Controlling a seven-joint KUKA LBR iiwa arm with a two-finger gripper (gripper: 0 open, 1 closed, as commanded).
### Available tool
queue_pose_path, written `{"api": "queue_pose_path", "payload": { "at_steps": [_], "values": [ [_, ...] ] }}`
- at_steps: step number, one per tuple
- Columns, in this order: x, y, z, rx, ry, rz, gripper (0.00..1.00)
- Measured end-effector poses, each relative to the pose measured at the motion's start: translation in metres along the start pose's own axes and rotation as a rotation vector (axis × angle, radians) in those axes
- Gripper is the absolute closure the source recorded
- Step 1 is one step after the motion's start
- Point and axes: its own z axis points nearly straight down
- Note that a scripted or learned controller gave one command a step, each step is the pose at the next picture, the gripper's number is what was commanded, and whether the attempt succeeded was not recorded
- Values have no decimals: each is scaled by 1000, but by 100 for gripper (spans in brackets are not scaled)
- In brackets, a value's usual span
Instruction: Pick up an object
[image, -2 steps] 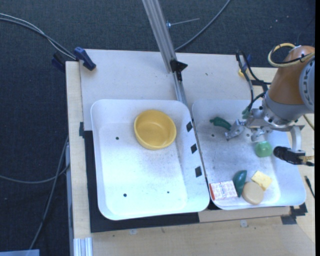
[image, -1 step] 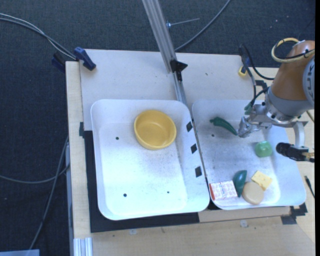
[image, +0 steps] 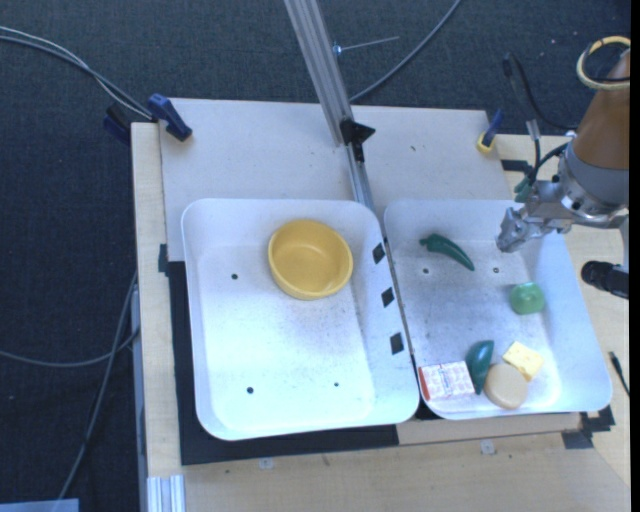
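Here, the claw (image: 511, 238) hangs near the green ball (image: 527, 298) — apart.

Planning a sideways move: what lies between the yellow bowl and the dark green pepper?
In the camera view, bare floor of the left bin, then both bins' adjoining rims, separate the yellow bowl from the dark green pepper.

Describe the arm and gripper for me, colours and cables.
The arm has a broad orange band above a grey wrist section. Dark cables run along its left side. The gripper is small, metallic grey, on a silver mount. A yellow ring sits atop the arm.
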Motion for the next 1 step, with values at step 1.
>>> {"api": "queue_pose_path", "payload": {
  "at_steps": [1],
  "values": [
    [0,2,-51,2,1,-1,100]
  ]
}}
